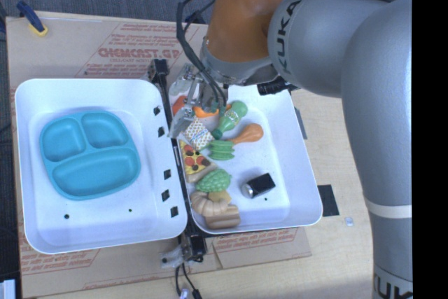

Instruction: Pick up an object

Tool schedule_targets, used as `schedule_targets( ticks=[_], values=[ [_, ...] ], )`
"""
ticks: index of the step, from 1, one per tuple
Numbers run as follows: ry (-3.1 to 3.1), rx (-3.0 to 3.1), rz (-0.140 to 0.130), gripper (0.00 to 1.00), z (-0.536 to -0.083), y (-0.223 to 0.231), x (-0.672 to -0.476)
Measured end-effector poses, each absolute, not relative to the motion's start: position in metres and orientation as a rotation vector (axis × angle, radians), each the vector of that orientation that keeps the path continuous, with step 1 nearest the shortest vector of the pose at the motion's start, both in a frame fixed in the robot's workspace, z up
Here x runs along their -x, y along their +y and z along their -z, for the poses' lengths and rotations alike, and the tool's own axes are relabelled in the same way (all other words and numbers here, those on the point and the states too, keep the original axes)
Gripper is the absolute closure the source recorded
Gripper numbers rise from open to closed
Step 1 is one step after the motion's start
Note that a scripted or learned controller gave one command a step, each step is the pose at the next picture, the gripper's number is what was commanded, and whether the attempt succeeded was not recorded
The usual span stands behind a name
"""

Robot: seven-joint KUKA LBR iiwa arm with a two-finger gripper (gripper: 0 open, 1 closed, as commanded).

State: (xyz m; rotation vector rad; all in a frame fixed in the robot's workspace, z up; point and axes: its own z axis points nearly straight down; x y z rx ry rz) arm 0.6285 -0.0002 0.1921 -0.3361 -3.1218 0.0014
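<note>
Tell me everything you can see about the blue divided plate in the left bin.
The blue divided plate is a light blue tray with rounded corners, smooth and plastic-looking. It has three compartments: two smaller ones along its far side and one long one along its near side, split by raised ridges. All three look bare. It lies flat, turned slightly askew, on the floor of the left white bin, toward that bin's left side. It touches the bin floor and nothing else.

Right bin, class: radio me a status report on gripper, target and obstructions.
Gripper low over right bin, at toy pile's top-left. Nothing seen held. Toy food crowded, pieces touching. Blue divided plate alone in left bin.
</note>
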Motion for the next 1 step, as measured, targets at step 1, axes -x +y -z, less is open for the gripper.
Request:
schedule_targets(
  ticks=[1],
  values=[
    [-3.131, -0.211, -0.001, 0.0, -0.1919, 0.0108, -0.6249]
  ],
)
